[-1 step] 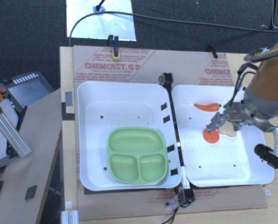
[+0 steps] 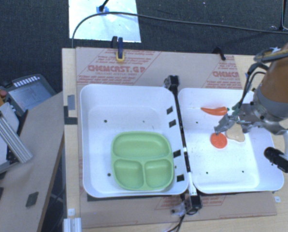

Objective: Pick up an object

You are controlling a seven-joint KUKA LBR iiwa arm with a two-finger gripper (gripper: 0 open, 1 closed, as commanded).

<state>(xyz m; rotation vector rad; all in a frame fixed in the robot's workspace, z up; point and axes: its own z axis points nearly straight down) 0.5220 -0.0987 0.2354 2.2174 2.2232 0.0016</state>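
Note:
In the right bin (image 2: pixel 231 178) lie an orange carrot-shaped piece (image 2: pixel 214 110), a round orange-red piece (image 2: pixel 219 140) and a pale beige piece (image 2: pixel 237 135). My gripper (image 2: pixel 224 126) hangs low over the bin, just above the round orange-red piece and left of the beige one, below the carrot. The arm comes in from the right and covers part of the beige piece. Nothing shows between the gripper's tips from this angle.
The left bin (image 2: pixel 100 105) holds a green divided tray (image 2: pixel 142 160). A black divider strip (image 2: pixel 179 129) runs between the bins. A black arm part (image 2: pixel 279 159) sits by the right bin's right edge. Cardboard lies under both bins.

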